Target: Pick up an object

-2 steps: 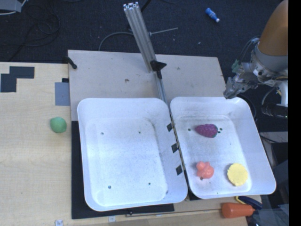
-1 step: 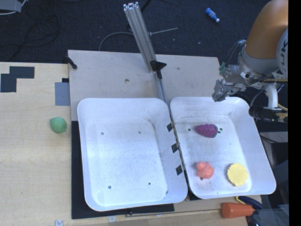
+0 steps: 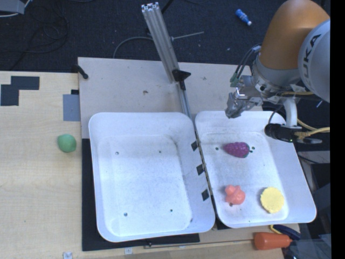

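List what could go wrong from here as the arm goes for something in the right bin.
The gripper hangs over the right bin's far rim, so a straight descent could strike that rim. The purple object is rounded and may slip aside. The orange object and yellow object lie close together, so reaching one could nudge the other.

Purple obj [image 3: 237,149], pink obj [image 3: 234,195], yellow obj [image 3: 272,199] lie in rt bin [image 3: 253,125].
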